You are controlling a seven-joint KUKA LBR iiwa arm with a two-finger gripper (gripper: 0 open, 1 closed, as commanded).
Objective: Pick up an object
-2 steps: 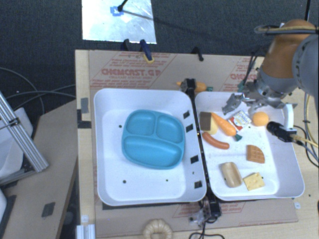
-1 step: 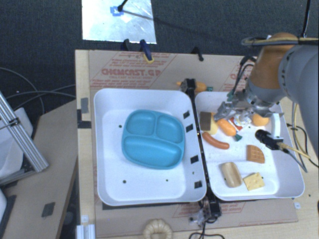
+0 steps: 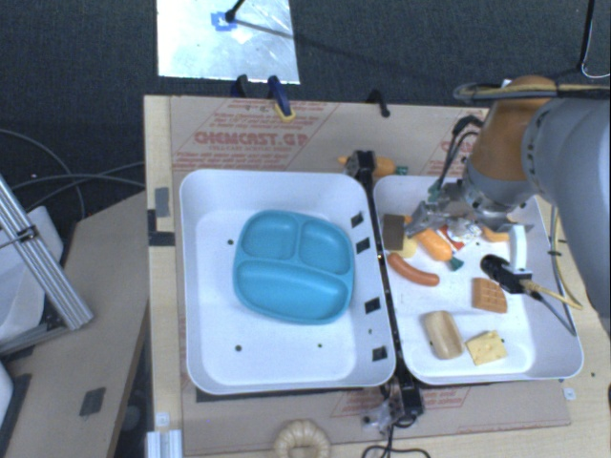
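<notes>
Camera view: carrot [image 3: 434, 245] lies diagonally, beneath the pincer [image 3: 427, 216].

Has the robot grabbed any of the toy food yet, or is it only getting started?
Nothing looks picked up yet. The gripper is low in the right bin, right by the orange carrot, but I can't see anything between its fingers. The hot dog, waffle, cheese and bread roll all lie on the bin floor. Grabbing and lifting are left.

arm [image 3: 563, 151] cut off at right edge, hand [image 3: 427, 219] fingers unclear
</notes>
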